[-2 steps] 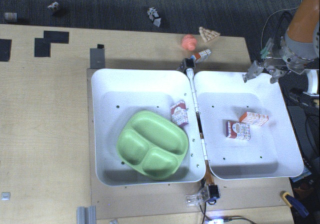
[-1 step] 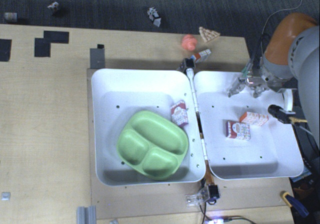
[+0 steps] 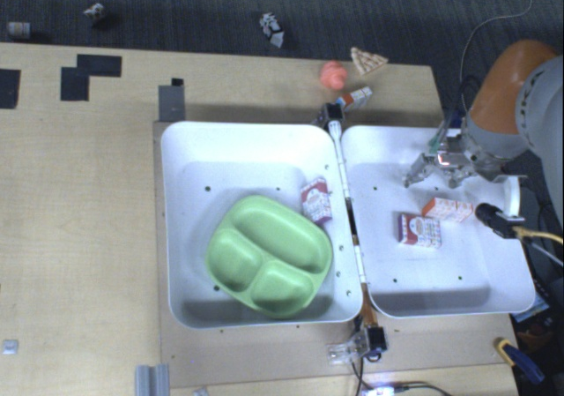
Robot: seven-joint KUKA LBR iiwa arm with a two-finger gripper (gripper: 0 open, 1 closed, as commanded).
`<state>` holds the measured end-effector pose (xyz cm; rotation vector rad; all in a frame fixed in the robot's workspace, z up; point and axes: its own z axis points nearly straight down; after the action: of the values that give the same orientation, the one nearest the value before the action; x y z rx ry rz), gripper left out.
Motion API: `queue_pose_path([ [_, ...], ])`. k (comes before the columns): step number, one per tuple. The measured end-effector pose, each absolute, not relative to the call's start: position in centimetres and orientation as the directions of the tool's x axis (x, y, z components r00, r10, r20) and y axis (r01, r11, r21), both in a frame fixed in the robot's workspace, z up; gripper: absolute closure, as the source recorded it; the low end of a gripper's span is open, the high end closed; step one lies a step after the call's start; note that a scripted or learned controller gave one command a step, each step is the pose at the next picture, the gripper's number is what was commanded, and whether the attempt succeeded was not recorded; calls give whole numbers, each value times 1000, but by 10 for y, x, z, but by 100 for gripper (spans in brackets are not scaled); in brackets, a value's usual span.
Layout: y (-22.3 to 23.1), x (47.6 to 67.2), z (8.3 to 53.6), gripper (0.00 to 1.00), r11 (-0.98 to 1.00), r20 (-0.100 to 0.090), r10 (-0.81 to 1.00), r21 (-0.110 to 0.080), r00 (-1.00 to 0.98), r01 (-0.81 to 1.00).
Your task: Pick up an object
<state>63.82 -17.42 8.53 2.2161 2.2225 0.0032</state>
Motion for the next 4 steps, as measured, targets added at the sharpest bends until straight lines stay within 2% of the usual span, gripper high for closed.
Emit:
queue_pose_path([
  [1, -153, 641, 85, 0, 5, 0, 1000, 3, -5, 1000],
  [2, -113, 615, 86, 0, 6, 0, 1000, 5, -6, 1000],
  [3, -97, 661, 86, 0, 6, 1, 1000, 4, -6, 1000],
  [4, -112, 604, 86, 0, 2, -1, 1000, 5, -2, 1000],
])
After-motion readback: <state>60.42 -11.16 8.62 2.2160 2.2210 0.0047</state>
